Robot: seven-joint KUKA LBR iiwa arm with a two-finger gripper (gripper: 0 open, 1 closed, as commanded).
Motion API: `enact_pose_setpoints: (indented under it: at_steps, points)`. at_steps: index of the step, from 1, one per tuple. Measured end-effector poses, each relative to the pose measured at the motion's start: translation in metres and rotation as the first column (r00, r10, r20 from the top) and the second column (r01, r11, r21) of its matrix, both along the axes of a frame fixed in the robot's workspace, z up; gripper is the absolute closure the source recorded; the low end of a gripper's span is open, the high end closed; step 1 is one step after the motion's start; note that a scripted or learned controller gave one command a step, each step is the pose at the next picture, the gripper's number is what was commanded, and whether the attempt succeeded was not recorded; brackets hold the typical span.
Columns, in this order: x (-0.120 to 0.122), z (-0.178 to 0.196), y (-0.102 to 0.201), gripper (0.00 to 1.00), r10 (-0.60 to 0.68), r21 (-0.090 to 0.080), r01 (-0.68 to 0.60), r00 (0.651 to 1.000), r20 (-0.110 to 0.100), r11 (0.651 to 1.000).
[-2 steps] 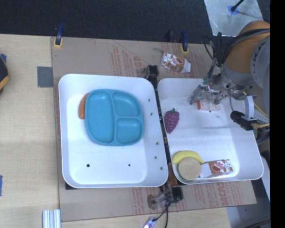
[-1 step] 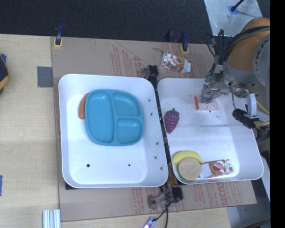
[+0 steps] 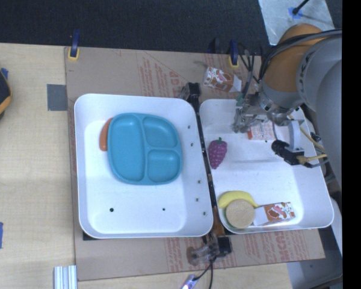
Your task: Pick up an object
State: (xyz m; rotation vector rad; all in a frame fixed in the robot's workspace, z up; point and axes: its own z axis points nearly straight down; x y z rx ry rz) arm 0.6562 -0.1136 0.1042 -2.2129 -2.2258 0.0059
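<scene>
Two white bins side by side: left bin (image 3: 90, 215) well away from the fingers, carrying a blue divided plate (image 3: 145, 148); right bin (image 3: 316, 197) beneath the gripper (image 3: 245, 120). Finger spread impossible to tell, nothing visibly held. Purple grapes (image 3: 217, 152) just left-below; yellow banana (image 3: 231, 197), round cracker (image 3: 239, 214) and packet (image 3: 280, 211) well below.

Grey rounded arm casing (image 3: 328, 83), orange band (image 3: 289, 65) just above the metal gripper (image 3: 248, 118), black cables (image 3: 253, 62) looping behind it.
</scene>
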Motion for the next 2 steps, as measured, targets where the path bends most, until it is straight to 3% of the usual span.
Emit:
enact_pose_setpoints:
  at_steps: [1, 2]
  points:
    - [0.0, 0.0, 0.0, 0.0, 0.0, 0.0, 0.0, 1.0, 0.0, 1.0]
    - [0.0, 0.056, -0.045, 0.0, -0.003, 0.0, 0.003, 1.0, 0.003, 1.0]
